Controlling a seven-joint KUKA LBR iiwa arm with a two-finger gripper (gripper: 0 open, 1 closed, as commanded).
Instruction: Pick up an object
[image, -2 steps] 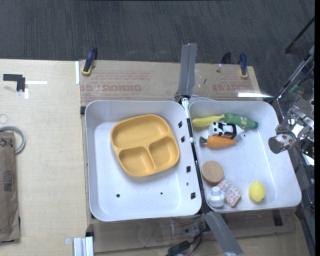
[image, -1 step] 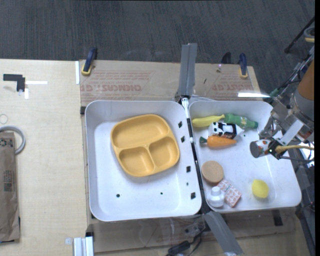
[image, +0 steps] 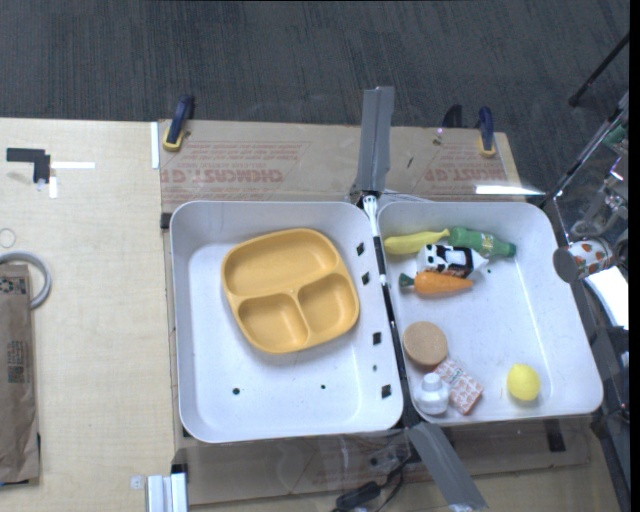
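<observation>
In the camera view, two shallow white bins are seen side by side on the bench. The left bin (image: 180, 330) is occupied by a yellow divided plate (image: 290, 290), which lies flat toward the far side of the bin, its three compartments facing up.

The objects that could be picked up are all gathered in the right bin (image: 560, 330). At the far end a yellow banana (image: 412, 241) is laid end to end with a green bottle (image: 480, 241), which lies on its side to the right of it. Just nearer, a black-and-white cow toy (image: 452, 259) is placed, and an orange carrot (image: 443, 284) rests against its near side, its green top toward the left wall. Near the middle of the left wall a round brown disc (image: 425, 343) is found. At the near left corner a small white bottle (image: 432, 393) stands upright, with a pink patterned packet (image: 462, 387) touching it on the right. A yellow lemon (image: 523, 382) sits apart, near the near right corner.

A sheet of cardboard (image: 260, 160) is clamped to the bench beyond the bins.

How far the gripper is open, and whether anything is held in it, cannot be told.
</observation>
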